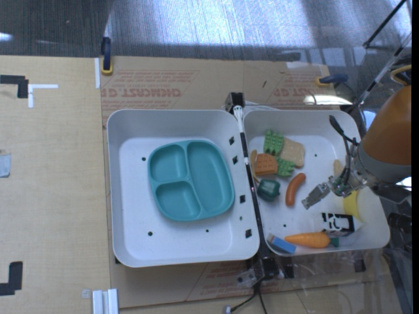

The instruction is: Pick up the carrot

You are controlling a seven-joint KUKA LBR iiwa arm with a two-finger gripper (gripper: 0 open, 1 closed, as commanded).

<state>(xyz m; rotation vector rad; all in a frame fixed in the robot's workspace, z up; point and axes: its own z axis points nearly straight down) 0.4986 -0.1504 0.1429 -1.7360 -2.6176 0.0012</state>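
Observation:
The carrot (308, 240) is orange with a green stem end. It lies flat along the front wall of the right bin (314, 124), pointing left. My gripper (325, 192) hangs over the right part of this bin, above and slightly right of the carrot, with a clear gap between them. The grey arm with its orange band (391, 133) comes in from the right edge.
A blue block (283, 244) touches the carrot's tip, and a black-and-white piece (338, 222) lies just above its stem. A red sausage (295, 189), green pepper (268, 189), orange waffle (265, 164) and yellow piece (351, 203) share the bin. The left bin holds a teal divided plate (191, 179).

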